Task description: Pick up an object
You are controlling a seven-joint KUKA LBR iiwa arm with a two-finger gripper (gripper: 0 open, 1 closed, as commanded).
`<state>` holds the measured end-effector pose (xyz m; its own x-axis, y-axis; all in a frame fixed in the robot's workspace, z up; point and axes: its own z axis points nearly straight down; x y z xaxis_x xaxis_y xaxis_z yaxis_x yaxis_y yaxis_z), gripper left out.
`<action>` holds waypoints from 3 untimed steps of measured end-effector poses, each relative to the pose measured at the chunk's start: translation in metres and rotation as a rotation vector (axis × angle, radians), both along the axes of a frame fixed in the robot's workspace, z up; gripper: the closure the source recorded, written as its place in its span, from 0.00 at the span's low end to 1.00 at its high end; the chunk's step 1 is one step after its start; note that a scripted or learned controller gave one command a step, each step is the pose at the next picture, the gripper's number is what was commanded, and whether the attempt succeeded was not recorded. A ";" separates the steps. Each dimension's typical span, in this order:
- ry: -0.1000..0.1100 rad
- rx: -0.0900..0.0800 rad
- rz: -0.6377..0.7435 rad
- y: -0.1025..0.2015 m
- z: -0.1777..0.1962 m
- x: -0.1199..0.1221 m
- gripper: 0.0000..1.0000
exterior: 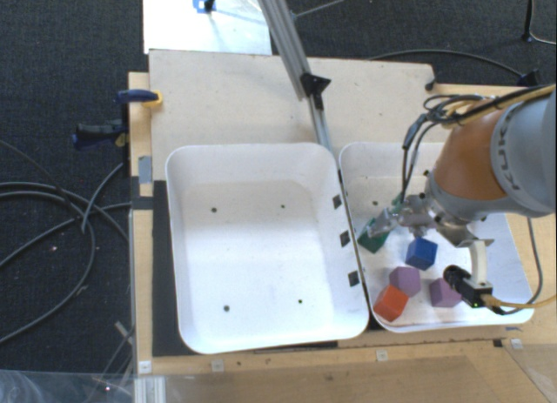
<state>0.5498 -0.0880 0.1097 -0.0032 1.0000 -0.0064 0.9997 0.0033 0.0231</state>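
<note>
In the right bin [365,166], my gripper [396,218] hangs low under the grey and orange wrist [474,166]. A dark green block [374,239] lies just at its left tip, close to the bin's left wall; whether it is touched I cannot tell. A blue cube [421,252] sits right below the gripper. Nearer the front edge lie a purple block [404,279], an orange block [391,304] and a second purple block [444,292].
The left bin [252,245] stands beside the right one, sharing a raised divider wall [346,236]. A slanted metal pole [291,44] crosses the bench behind the bins. Cables loop off the wrist toward the right bin's front right corner [487,301].
</note>
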 end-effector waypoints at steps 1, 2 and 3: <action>-0.003 -0.002 0.001 -0.029 -0.003 -0.038 0.00; -0.012 -0.003 -0.001 -0.029 -0.004 -0.041 0.00; 0.012 0.005 0.005 0.005 0.119 -0.013 0.00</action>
